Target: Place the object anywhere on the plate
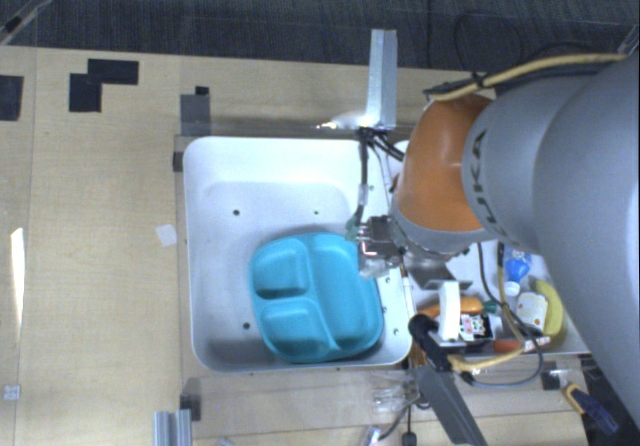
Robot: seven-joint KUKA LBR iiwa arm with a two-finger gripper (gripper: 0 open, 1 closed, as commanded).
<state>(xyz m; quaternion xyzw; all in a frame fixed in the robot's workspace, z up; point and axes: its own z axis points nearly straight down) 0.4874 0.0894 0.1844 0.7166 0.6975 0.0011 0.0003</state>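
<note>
Mostly hidden objects (520, 309), blue compartment plate (315, 299) in left bin (215, 234)

The blue plate (315, 299) fills the left bin's (215, 184) near half; its far half lies free.

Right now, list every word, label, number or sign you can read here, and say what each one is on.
No text here can be read for certain.
Arm: dark lettering on the grey casing beside the orange band, cut off and seen at an angle, not legible.
Small items in the right bin: printed labels, too small and blurred.
Blue plate: no markings.
</note>
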